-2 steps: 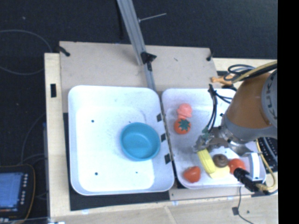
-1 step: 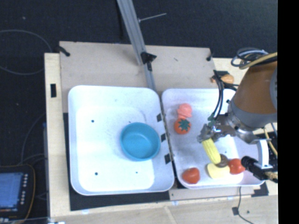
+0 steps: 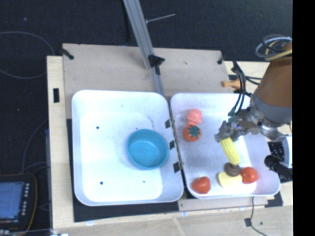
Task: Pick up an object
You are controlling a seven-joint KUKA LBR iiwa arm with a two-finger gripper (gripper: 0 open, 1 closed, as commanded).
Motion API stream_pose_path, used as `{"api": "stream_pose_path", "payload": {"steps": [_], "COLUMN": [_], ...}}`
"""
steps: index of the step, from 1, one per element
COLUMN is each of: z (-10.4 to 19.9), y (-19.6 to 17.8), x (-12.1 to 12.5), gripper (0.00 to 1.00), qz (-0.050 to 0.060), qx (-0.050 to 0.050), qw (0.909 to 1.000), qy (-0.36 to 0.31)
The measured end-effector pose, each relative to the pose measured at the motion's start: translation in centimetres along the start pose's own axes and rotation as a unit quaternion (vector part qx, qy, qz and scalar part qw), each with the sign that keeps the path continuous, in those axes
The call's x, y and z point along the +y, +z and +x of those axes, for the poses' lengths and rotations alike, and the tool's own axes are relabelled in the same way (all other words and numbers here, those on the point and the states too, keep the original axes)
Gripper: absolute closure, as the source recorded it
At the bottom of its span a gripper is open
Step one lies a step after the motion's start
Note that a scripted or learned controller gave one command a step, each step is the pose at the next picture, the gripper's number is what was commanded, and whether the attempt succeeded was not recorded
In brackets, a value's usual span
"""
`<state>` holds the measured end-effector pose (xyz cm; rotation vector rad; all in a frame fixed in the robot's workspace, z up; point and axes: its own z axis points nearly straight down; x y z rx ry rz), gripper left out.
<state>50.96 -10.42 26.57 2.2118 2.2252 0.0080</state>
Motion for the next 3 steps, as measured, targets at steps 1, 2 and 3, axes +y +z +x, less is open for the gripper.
{"api": "stream_pose_path", "payload": {"steps": [1,2,3], "z": [4.8,10.0,14.4], "y": [1.4,1.0,1.2], "x": [2.1,2.7,3.6], "gripper": [1.0,1.0,1.0], "qz": [0.002,0.003,0.004], "qx": [-0.001,0.001,0.0], "qw": [1.0,1.0,1.0], "qy": [-0.001,-0.002,-0.001]}}
